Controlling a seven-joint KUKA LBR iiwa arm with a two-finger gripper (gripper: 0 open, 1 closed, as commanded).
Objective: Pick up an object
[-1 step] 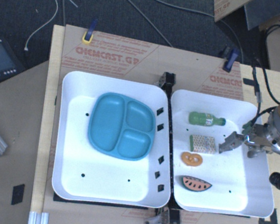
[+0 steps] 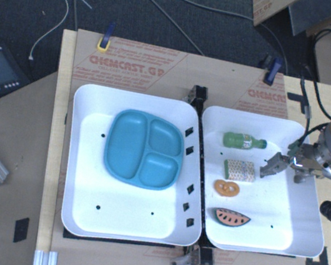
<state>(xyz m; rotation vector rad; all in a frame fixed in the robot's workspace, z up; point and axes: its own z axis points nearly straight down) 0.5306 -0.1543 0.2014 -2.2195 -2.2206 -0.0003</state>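
Left bin [image 2: 87,146]: smooth white plastic, shallow, with round corners.
Blue plate [image 2: 144,150]: smooth and shiny, with three dips; it lies in the left bin.
Right bin [image 2: 302,222]: same white plastic, touching the left bin.
Green bottle [image 2: 244,142]: small, lying on its side at the far end of the right bin.
Speckled block [image 2: 239,170]: boxy and bumpy, just below the bottle.
Pretzel [image 2: 227,188]: orange, twisty, with holes.
Watermelon slice [image 2: 231,218]: half-round, red with dark seeds, nearest the front.
Gripper [image 2: 282,163]: grey metal, fingers spread apart with nothing between them, over the right bin, just right of the speckled block.
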